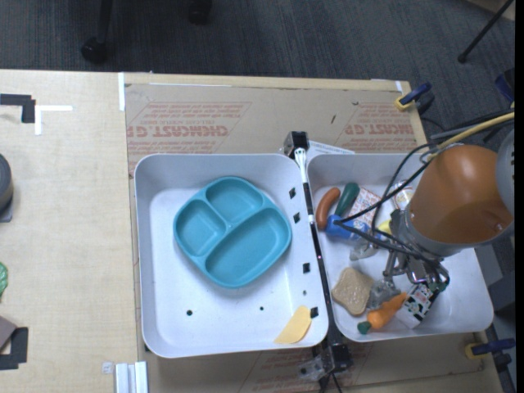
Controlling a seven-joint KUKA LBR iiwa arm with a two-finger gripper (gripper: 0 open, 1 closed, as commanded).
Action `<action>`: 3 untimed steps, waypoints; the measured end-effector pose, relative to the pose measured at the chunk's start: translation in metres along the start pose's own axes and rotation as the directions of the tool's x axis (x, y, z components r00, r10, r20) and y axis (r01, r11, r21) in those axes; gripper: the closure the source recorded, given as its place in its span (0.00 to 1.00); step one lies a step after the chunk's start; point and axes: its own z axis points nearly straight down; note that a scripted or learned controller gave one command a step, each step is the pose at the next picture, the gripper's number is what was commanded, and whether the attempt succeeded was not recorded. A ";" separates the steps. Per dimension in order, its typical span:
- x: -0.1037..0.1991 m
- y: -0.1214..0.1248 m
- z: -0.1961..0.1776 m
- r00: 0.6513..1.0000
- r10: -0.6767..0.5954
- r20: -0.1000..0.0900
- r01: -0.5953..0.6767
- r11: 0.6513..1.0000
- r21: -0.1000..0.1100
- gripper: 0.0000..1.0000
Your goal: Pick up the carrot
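The carrot is lying in the right bin, near its front wall, just right of the slice of bread. Its long axis is slanting, with the green-tipped end pointing down and left toward the bread and the orange body rising up and right toward the tool. The tool is hanging just above and to the right of the carrot's upper end, close to touching it, so the coming move is looking like a short reach down and left along that slant; with only one arm here, nothing else is competing for the grasp. Whether its fingers are apart or together I cannot tell, as cables and the wrist are crowding them, and nothing is showing between them.

Further from the bread, toward the back of the same bin, an orange-red sausage-like toy, a green piece and a blue piece are resting together. In the left bin a blue divided plate is sitting, with a yellow wedge nearer the front.

Red lettering on the cardboard under the bins is appearing mirrored and reading roughly "CHEMCAST GP".
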 end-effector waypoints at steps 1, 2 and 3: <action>-0.003 -0.006 -0.010 1.000 0.012 0.011 -0.013 1.000 0.011 1.00; -0.003 -0.006 -0.010 1.000 0.011 0.010 -0.011 1.000 0.010 0.00; -0.006 -0.007 -0.019 1.000 0.021 0.019 -0.021 1.000 0.011 1.00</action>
